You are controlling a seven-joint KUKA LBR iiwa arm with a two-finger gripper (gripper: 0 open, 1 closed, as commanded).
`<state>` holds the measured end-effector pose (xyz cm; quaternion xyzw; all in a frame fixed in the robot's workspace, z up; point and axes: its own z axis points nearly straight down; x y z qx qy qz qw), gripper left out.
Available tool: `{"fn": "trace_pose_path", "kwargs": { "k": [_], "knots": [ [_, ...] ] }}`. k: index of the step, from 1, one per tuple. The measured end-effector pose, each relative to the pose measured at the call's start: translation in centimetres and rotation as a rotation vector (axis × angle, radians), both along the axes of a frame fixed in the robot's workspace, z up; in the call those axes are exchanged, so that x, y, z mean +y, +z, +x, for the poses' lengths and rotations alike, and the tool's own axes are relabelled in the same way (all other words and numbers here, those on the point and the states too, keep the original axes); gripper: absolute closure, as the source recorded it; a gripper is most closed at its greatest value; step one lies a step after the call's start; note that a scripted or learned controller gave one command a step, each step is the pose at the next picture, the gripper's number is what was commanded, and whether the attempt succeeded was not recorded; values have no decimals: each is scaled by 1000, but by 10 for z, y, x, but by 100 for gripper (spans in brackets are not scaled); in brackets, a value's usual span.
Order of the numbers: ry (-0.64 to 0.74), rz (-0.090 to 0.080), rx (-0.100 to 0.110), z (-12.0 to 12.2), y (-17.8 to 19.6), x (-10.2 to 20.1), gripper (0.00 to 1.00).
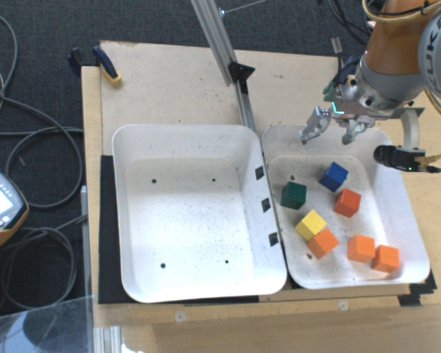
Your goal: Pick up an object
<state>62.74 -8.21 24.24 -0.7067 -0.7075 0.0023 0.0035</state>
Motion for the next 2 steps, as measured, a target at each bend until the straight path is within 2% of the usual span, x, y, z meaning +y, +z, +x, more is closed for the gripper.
{"fn": "trace_pose_path", "kwargs": {
  "k": [1,2],
  "knots": [
    [0,-1,-4,1,2,0,0],
    [-1,-1,3,0,-63,-3,0]
  ]
}}
